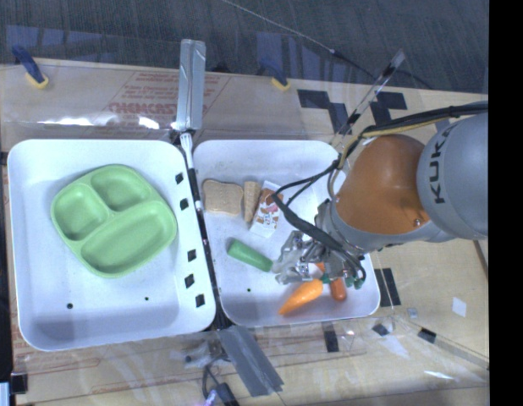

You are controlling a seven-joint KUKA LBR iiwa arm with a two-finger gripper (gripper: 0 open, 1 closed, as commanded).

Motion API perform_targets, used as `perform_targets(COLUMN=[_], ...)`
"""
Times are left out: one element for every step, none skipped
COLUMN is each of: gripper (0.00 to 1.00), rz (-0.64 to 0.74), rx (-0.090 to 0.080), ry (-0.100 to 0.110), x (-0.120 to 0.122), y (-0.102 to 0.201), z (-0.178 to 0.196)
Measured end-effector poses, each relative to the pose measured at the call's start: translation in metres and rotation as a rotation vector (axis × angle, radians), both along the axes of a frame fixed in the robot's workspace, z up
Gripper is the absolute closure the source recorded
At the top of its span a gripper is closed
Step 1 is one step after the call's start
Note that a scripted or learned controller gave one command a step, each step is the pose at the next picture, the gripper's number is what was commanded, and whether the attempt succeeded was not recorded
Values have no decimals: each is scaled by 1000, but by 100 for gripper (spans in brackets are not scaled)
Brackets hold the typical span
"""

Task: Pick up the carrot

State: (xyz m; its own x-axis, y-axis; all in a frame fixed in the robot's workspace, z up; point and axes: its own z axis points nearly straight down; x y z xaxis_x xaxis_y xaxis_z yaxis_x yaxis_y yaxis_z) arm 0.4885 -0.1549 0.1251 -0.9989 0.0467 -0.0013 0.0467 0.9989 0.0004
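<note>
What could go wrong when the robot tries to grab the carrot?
The carrot lies close to the bin's front wall, so the gripper might bump the wall. A small orange piece touches the carrot's thick end and could be grabbed instead. The green stick nearby might get knocked.

One overhead camera looks slantwise onto both bins point(24, 227).

Claw point(305, 263) low over carrot point(301, 297), right bin point(244, 304).
</note>
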Motion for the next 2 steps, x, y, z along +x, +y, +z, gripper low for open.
perform_targets(gripper=[100, 100], rz=[37, 40], rx=[1, -1], ry=[-5, -5], x=[-8, -7], y=[100, 98], z=[70, 79])
